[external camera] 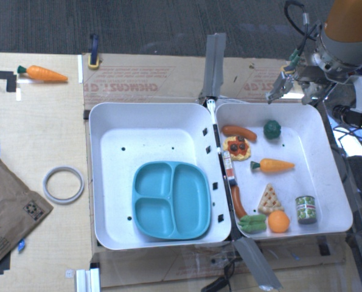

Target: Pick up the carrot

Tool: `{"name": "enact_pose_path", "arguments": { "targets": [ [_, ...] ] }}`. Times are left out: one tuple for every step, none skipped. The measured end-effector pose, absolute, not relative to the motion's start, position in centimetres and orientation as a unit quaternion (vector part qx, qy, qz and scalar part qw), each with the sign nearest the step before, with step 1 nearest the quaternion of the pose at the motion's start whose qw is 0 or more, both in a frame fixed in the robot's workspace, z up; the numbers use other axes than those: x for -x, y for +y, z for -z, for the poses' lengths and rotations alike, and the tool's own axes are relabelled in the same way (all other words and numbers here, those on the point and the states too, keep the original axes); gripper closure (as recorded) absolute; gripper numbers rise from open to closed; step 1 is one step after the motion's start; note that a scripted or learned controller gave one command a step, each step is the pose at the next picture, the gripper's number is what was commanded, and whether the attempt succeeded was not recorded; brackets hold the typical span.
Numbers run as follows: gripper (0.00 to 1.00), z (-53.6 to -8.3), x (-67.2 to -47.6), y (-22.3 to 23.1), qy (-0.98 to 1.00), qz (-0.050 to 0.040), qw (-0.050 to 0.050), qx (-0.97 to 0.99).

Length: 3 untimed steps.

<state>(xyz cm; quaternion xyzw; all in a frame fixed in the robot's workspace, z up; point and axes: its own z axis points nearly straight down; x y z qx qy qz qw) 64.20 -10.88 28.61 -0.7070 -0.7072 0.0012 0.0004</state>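
Observation:
An orange carrot (275, 166) with a green top lies on its side in the middle of the right bin (320, 132), its tip pointing right. A second carrot (44, 73) lies on the bench at the far left, outside the bins. My gripper (293, 92) hangs above the back rim of the right bin, well behind the bin's carrot. Its fingers are open with nothing between them.
Around the carrot in the right bin are a sausage (240, 132), a small pizza (238, 148), a green ball-shaped vegetable (272, 129), a wedge-shaped slice (268, 199), an orange (278, 221) and a can (305, 209). The left bin holds a blue divided tray (171, 199).

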Motion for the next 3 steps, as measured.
{"name": "enact_pose_path", "arguments": {
  "targets": [
    [0.00, -19.2, -59.0, -12.2, -0.790, -0.0007, 0.001, 0.613],
    [0.00, -9.2, -56.4, -12.4, -0.667, -0.0002, 0.000, 0.745],
    [0.00, -9.1, -53.1, -15.5, -0.655, -0.0007, 0.001, 0.756]
  ]
}}
